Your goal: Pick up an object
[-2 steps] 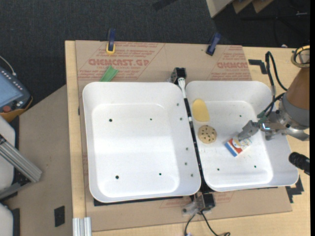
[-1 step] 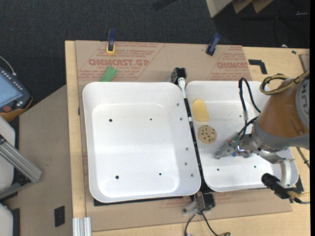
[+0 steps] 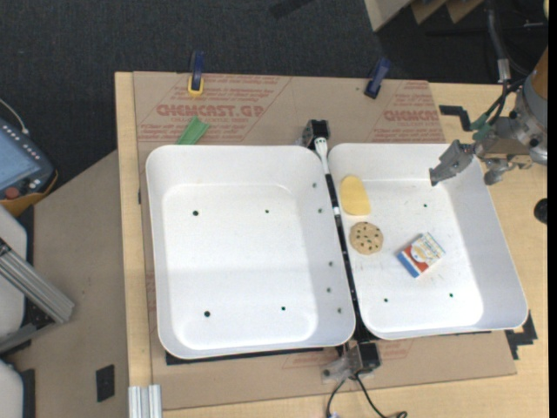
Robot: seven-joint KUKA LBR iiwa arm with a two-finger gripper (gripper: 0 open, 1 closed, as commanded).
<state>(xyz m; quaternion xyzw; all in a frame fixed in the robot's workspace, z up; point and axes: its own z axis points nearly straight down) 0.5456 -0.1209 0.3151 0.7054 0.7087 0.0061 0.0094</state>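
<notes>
A worktop (image 3: 252, 103) covered by a brown cardboard sheet carries two shallow white bins side by side, seen from above at a slant. The left bin (image 3: 174, 181) shows only small dark dots on its floor. The right bin (image 3: 470, 268) holds three small things. A pale yellow oblong piece (image 3: 354, 195) lies near the bin's ten o'clock corner, close to the divider (image 3: 335, 225) where the two bins meet. Just below it, toward six o'clock, sits a round chocolate-chip cookie (image 3: 366, 238), near the yellow piece but apart from it. At three o'clock from the cookie, well apart, lies a small blue, white and red packet (image 3: 421, 255), tilted.

The jaws (image 3: 470, 162) reach in from three o'clock and hang over the right bin's upper right rim, with two grey fingers spread apart and nothing between them. They stand well apart from all three things, at about one o'clock from the packet.

The floor of the right bin between the jaws and the packet is open, and so is its six o'clock half. The cookie and the yellow piece lie close to the divider wall.

Outside the bins, a green strip (image 3: 192, 131) lies on the cardboard at eleven o'clock, a yellow-and-blue clamp (image 3: 197, 75) and a blue clamp (image 3: 378, 77) grip the far edge, and a cable (image 3: 361, 399) trails off at six o'clock.
</notes>
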